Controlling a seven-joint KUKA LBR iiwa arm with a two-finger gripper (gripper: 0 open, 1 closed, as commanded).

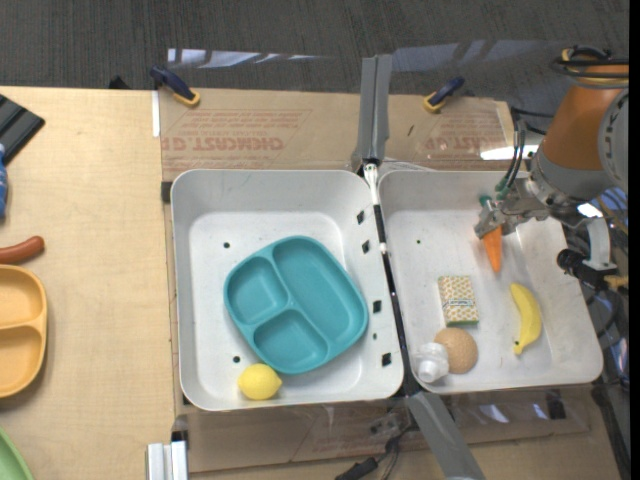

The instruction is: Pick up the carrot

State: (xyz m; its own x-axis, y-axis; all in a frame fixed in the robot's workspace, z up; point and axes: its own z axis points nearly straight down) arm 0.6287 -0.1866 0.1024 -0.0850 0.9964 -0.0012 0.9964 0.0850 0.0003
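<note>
The end effector (493, 223) hangs over the right shallow white bin (570, 368), with the small orange carrot (493, 251) pinched at its top end between the fingers. Below lie a curved yellow banana (525, 317), a patterned box (458, 299) and a tan ball (458, 349).

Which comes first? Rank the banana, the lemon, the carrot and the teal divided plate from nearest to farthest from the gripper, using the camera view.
1. carrot, right at the gripper, upper part of the right bin.
2. banana, right bin, below the carrot toward the right wall.
3. teal divided plate, middle of the left bin.
4. lemon, left bin's bottom edge, farthest.
</note>
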